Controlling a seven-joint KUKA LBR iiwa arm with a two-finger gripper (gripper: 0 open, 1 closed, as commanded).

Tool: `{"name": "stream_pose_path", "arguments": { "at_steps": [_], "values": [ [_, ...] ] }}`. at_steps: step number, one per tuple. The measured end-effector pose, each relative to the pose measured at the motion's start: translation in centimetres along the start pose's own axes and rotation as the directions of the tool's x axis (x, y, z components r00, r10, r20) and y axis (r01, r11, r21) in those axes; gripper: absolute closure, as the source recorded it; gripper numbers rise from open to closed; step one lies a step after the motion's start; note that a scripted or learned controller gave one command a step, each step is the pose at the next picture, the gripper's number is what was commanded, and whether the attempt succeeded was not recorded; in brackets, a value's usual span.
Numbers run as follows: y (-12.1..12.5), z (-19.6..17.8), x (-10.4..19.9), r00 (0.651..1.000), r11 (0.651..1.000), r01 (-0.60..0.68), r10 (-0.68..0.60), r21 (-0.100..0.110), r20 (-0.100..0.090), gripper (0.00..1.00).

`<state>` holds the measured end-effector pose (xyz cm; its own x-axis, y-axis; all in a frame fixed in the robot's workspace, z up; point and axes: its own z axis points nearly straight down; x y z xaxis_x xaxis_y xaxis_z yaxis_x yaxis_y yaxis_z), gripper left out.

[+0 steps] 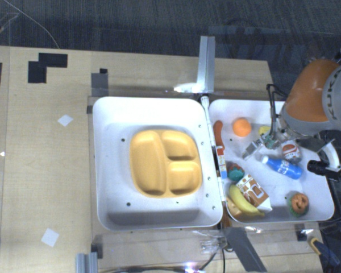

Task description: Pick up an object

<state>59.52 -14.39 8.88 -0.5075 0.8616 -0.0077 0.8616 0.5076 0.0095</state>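
Bench [40,169]: pale wood top carrying two shallow white bins side by side, with a grey metal post [207,64] standing at the far edge where the bins meet

Left bin [111,124]: holds one yellow divided tray [163,162], lying flat near the middle, one long compartment on its left side and two smaller ones on its right

Right bin [321,206]: holds the loose items
- Orange ball [242,127]: near the far edge, left of centre
- Red stick-shaped item [217,132]: along the left wall, far half
- Blue bottle [284,167]: lying on its side near the middle, tilted toward the right edge
- Small red-and-white can [290,151]: just beyond the bottle, close to it
- Teal item [236,174]: near the left wall, just above the banana
- Banana [238,202]: at the near left corner, partly under a brown-and-white packet [253,190]
- Round brown-and-green item [298,202]: near the near right corner, apart from the rest

Arm [312,98]: grey with orange band, reaching in over the right bin's far right corner

Gripper [260,145]: low over the bin between the orange ball and the can; nothing visible between its fingers; whether it is released or clenched cannot be told
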Motion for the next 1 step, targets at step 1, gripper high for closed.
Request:
{"name": "stream_pose_path", "arguments": {
  "at_steps": [1],
  "values": [
    [5.16,0.11,-5.88,0.993,0.993,-0.119,0.119,0.013,-0.011,0.0]
  ]
}}
